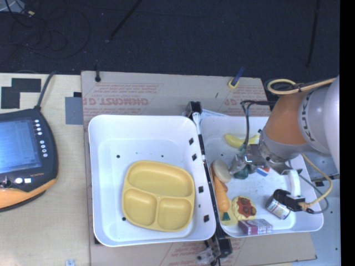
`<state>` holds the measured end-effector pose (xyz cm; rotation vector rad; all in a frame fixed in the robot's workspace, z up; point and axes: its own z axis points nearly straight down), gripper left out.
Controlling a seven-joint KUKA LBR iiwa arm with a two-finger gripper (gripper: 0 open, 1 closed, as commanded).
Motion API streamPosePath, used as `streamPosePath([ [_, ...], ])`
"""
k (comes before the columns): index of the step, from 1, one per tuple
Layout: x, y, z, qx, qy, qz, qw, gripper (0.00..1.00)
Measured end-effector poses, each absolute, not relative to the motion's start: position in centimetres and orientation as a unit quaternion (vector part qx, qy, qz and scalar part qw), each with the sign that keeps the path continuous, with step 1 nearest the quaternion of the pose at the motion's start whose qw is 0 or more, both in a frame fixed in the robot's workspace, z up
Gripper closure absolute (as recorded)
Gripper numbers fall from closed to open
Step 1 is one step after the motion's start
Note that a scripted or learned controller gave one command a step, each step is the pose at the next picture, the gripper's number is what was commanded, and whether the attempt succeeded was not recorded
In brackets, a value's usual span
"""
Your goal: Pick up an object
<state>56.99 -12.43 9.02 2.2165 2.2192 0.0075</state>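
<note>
The claw (242,168) was low in the right bin (310,223) near a teal toy (242,174), probably reaching to grab, its grip unclear.

Both white bins (111,148) look like smooth, slightly glossy plastic. The yellow divided tray (158,195) is matt plastic. Printed brown cardboard (144,90) underneath looks dull and papery.
</note>
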Motion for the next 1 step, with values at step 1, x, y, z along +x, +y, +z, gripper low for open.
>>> streamPosePath([
  [1, 60.04, -6.98, 18.69, 0.707, 0.707, -0.0008, -0.001, 1.0],
])
